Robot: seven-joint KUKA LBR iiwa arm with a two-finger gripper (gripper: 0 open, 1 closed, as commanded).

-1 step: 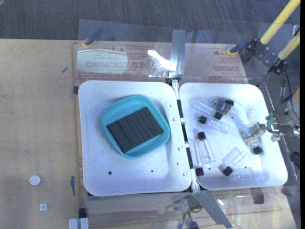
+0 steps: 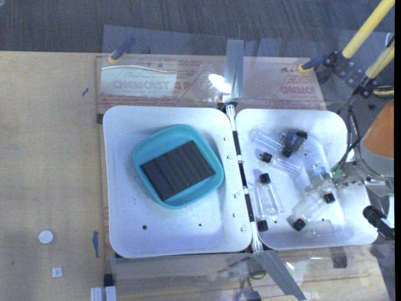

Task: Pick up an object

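Note:
The right bin (image 2: 335,125) holds several small clear vials with black caps. One vial (image 2: 268,197) lies near the bin's left wall, another (image 2: 311,209) near the front, and a darker bottle (image 2: 292,142) sits at the back. My gripper (image 2: 343,175) reaches in over the bin's right rim, low beside a clear vial (image 2: 318,179) in the right middle of the bin. Clear plastic and glare blur it, and I see nothing clearly held. The orange band (image 2: 382,137) of the arm is at the view's right edge.
The left bin (image 2: 122,168) bears a teal square dish (image 2: 145,150) with a dark grey ridged slab (image 2: 177,170) in it. A metal divider (image 2: 240,168) separates the bins. Clear panels stand behind them, and yellow-handled clamps (image 2: 369,21) sit at the back right.

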